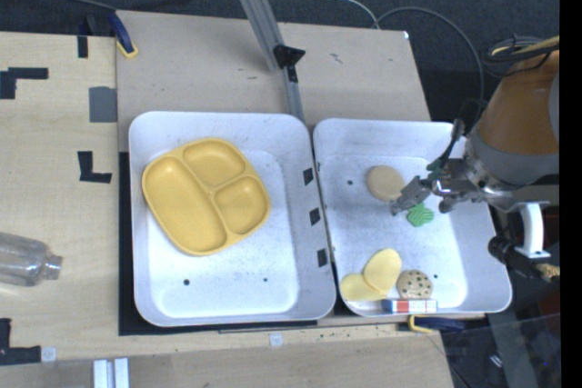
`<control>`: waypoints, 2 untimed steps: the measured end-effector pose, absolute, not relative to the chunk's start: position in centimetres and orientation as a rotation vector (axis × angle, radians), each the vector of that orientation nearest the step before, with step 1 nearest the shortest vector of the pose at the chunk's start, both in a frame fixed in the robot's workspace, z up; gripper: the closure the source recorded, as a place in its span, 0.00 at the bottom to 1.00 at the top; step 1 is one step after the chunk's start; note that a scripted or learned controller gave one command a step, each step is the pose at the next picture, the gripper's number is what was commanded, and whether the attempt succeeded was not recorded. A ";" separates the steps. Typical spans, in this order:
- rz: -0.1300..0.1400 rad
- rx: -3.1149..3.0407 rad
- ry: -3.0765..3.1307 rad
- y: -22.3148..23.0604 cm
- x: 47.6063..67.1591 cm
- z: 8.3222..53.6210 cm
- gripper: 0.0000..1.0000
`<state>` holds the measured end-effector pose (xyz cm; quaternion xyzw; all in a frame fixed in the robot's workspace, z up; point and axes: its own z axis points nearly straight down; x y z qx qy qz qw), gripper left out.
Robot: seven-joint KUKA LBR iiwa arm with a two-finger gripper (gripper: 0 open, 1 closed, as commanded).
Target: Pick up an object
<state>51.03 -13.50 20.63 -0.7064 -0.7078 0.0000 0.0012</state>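
Note:
My gripper (424, 198) hangs over the middle of the right bin (473, 277), its two dark fingers spread apart and nothing between them. A small green object (419, 216) lies on the bin floor just below the fingertips. A round tan piece (385, 183) sits to the gripper's left. Near the bin's front edge lie two yellow pieces (382, 269), a chocolate-chip cookie (415, 283) and a thin red, white and blue bar (407, 305).
The left bin (218, 286) holds a yellow divided plate (205, 194). A slanted metal pole (259, 4) comes down to the back edge between the bins. A clear bottle (23, 259) lies on the bench at far left.

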 end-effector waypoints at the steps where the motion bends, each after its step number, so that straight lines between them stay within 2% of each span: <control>1: -0.002 -2.214 -2.224 -13.4 51.1 21.6 1.00; 2: 0.009 -2.214 -2.215 -11.5 48.5 12.4 1.00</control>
